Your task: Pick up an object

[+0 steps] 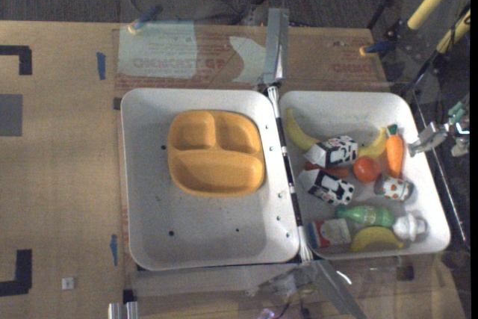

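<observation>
The right bin holds a heap of toy food. A yellow banana lies along its left wall. Two cow-patterned milk cartons lie beside it. A red tomato sits in the middle, with an orange carrot to its right. Below them are a white cup with red spots, a green bottle, a white bottle, a second banana and a small labelled carton.
The left bin holds an orange divided plate near its upper middle. A metal divider runs between the bins. A grey clamp-like fitting sits at the right bin's right rim. Cardboard and tape lie behind the bins.
</observation>
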Tool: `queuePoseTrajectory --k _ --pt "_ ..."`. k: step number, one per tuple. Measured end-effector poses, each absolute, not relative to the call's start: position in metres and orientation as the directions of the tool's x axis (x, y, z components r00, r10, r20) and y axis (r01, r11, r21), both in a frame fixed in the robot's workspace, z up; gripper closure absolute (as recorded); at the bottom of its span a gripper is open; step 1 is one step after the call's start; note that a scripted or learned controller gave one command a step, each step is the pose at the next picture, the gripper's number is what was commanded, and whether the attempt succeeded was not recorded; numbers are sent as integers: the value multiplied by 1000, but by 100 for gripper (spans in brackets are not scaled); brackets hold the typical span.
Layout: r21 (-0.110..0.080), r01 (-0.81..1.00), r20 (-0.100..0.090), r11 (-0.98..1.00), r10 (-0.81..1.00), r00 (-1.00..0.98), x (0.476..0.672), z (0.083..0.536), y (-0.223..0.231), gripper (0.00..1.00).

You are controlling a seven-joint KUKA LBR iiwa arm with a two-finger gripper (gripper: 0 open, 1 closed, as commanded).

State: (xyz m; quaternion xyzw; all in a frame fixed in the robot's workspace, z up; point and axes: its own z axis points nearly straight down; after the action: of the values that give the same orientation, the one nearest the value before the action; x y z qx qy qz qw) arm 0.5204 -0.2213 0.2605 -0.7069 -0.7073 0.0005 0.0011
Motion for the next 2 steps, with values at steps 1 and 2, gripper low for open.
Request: queuePoseTrajectory --k 1,2 --pt "1 960 -2 -281 960 281 574 274 -223 0" --pt "-5 984 1 -179 984 179 581 159 -188 0"
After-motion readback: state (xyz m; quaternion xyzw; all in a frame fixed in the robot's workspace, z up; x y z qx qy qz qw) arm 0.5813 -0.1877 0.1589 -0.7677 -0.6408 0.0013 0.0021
